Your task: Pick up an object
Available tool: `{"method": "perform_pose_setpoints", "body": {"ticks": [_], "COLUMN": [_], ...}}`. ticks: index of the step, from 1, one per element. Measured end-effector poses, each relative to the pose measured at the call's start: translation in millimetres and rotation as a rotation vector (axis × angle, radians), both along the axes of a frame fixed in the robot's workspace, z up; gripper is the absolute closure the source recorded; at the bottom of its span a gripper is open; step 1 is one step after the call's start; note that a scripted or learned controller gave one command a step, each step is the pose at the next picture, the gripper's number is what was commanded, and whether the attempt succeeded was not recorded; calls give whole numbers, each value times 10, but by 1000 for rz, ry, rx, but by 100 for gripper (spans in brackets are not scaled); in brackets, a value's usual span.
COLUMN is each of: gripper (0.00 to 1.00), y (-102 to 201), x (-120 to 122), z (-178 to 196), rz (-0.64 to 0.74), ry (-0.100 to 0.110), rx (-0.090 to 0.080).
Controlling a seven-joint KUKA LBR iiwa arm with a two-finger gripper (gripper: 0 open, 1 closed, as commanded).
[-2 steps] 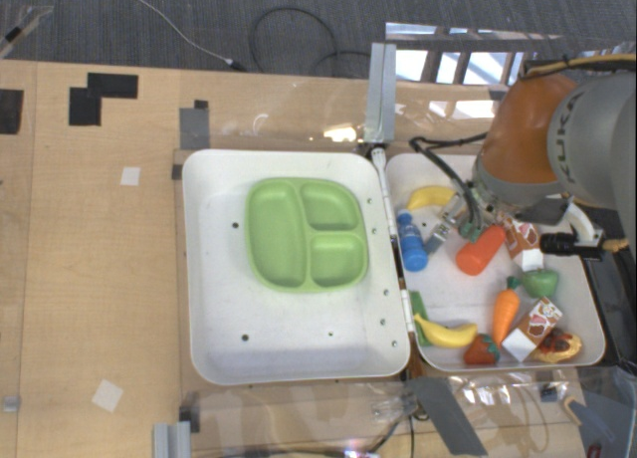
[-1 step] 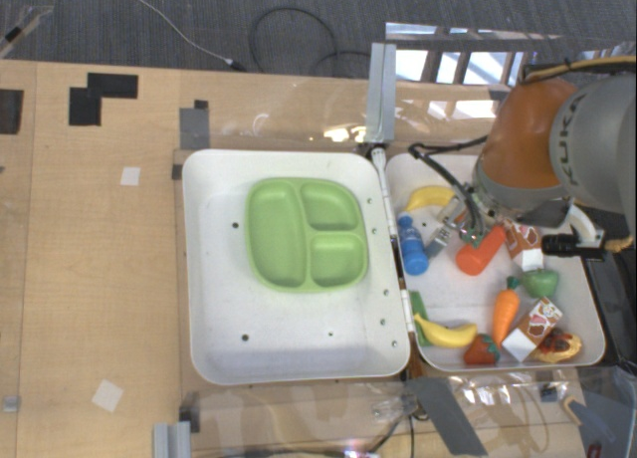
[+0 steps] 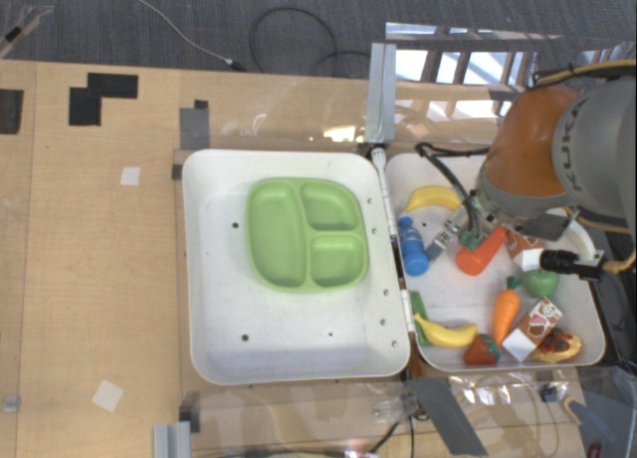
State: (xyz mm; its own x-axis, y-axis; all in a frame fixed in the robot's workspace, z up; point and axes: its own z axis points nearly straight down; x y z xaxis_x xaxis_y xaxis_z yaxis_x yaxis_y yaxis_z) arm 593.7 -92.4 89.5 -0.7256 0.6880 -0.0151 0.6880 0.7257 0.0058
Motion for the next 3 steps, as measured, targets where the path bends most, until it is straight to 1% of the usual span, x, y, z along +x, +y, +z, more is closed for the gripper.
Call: {"method": "perform_pose_setpoints", "body": {"ticks": [1,2,3], "gripper": [0,0,0], "y": [2,-169,-68], "x": [-125,-161,-312], "z": [6,-4,-1], "rz": [-53,-94,-229], "ry": [-3,1,-1], "rx": [-2,7,6]}}
